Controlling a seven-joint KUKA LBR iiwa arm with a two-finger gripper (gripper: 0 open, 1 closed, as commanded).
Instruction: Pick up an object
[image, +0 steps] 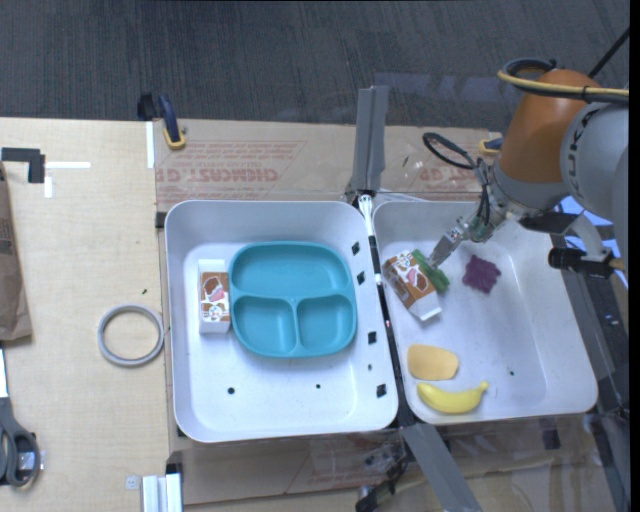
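Note:
In the right bin (556, 352) lie a brown-and-white carton with a green cap (408, 282), a small purple object (482, 273), a flat orange-yellow piece (433, 362) and a banana (452, 398). My gripper (444, 249) reaches down from the right, its tip just above the carton's green-capped end and left of the purple object. Nothing is visibly lifted. The orange band of the arm (545, 120) sits over the bin's back right corner.
The left bin (262, 408) holds a blue divided plate (294, 298) and a small white-and-brown carton (213, 297) beside it. A grey ring (131, 334) lies on the bench to the left. A grey post (368, 140) stands behind the wall between the bins.

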